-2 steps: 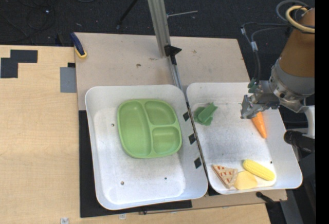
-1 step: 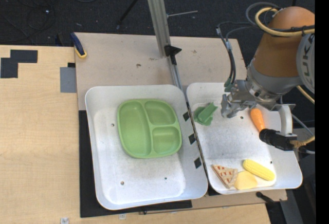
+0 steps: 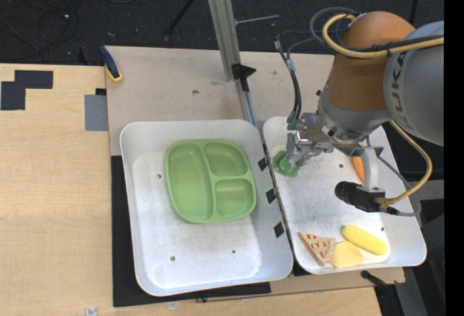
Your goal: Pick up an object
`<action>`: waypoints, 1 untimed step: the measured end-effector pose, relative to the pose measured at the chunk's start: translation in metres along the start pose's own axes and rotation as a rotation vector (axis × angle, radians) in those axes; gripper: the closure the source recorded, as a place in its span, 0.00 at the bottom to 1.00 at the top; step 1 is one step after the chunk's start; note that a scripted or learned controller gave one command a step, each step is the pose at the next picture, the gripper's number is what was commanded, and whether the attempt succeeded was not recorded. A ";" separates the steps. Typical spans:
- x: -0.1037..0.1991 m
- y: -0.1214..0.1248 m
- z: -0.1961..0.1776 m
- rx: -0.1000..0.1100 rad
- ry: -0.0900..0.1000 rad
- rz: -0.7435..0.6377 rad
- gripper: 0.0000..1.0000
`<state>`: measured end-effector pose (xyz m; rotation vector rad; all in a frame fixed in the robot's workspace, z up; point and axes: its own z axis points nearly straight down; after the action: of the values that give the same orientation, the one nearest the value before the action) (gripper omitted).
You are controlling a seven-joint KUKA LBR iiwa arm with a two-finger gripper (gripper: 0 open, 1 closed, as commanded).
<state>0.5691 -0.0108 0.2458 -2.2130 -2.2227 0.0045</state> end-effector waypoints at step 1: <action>0.054 0.009 -0.001 -0.003 0.000 -0.001 1.00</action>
<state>0.5784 0.0432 0.2470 -2.2140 -2.2254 0.0014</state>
